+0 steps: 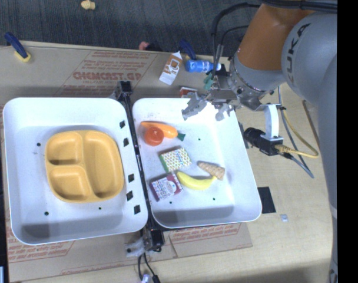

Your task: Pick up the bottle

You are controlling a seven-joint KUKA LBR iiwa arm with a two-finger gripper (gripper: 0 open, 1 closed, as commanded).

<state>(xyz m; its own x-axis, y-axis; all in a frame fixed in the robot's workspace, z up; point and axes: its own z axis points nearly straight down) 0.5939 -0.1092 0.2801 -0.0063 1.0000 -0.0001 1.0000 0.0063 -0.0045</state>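
My gripper (206,109) hangs over the back edge of the right bin (244,181), open, with nothing between its fingers. A small blue cylinder (196,66), perhaps the bottle, lies on the cardboard behind that bin, just beyond the gripper and to its left. Whether it is a bottle I cannot tell. Inside the right bin I see an orange carrot (165,128) beside a round orange-red fruit (153,136), a green patterned packet (174,158), a red packet (165,187), a banana (195,181) and a tan cone (211,170). All of these lie in front of and below the gripper.
The left bin (20,134) holds a yellow divided plate (85,164). A small white and brown carton (171,69) lies on the cardboard behind the bins. Blue clamps (17,47) grip the cardboard's back edge. A black hinge strip (132,152) runs between the bins.
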